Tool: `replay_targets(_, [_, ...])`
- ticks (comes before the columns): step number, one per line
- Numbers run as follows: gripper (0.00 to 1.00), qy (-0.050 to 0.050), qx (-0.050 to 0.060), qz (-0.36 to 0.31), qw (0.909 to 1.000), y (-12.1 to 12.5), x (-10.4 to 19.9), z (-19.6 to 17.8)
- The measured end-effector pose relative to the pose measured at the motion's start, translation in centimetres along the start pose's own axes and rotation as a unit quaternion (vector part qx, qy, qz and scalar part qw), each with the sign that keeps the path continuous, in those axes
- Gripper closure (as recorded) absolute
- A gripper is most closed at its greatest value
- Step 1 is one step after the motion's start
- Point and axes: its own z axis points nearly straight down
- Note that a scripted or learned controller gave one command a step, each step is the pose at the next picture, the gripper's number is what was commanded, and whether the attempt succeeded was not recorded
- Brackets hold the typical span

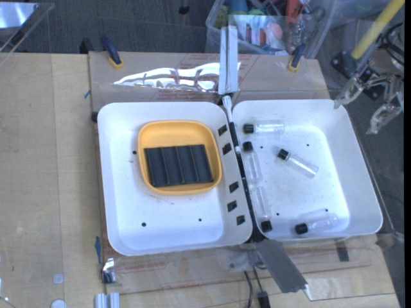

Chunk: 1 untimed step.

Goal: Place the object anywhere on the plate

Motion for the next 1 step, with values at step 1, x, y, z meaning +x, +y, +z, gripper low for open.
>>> replay_targets(1, [0.0, -0.001, 0.002, -0.102, 0.9948, 0.05, -0.25, -9.21])
